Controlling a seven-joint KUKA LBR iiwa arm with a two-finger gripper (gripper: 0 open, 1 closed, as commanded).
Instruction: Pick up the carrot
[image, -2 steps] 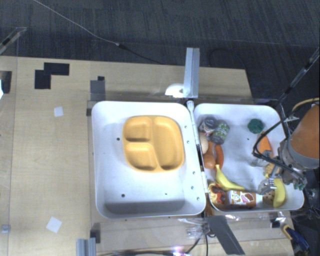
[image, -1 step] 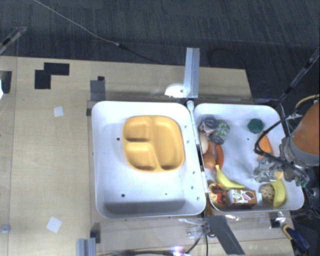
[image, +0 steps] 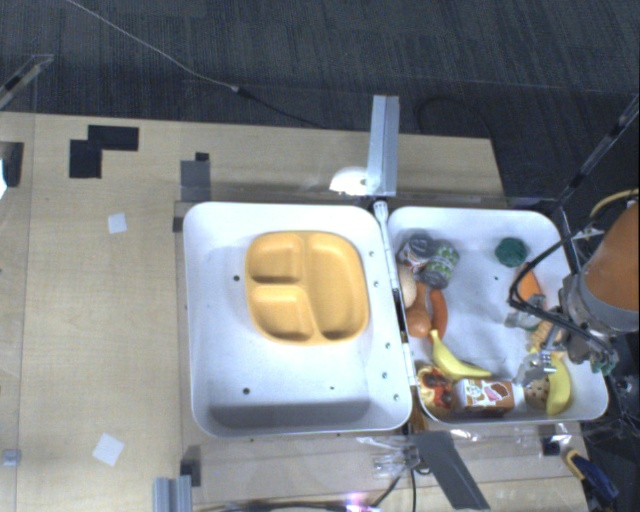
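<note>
Bench (image: 90, 330): pale wood, 2 white bins side by side. Left bin (image: 215, 300) holds 1 yellow divided plate (image: 303, 285). Right bin (image: 480, 225) is crowded: a reddish sausage-like piece (image: 437, 310), banana (image: 458, 362) and a packet (image: 485, 395) at the near wall. The carrot (image: 529, 286), judged to be the bright orange piece, lies toward the right wall, partly behind cables. The gripper (image: 545, 350) hangs just near of it; whether it is apart or together cannot be told. Step: approach. Next move needs centring over the carrot, clear of the second banana (image: 559, 388).
</note>
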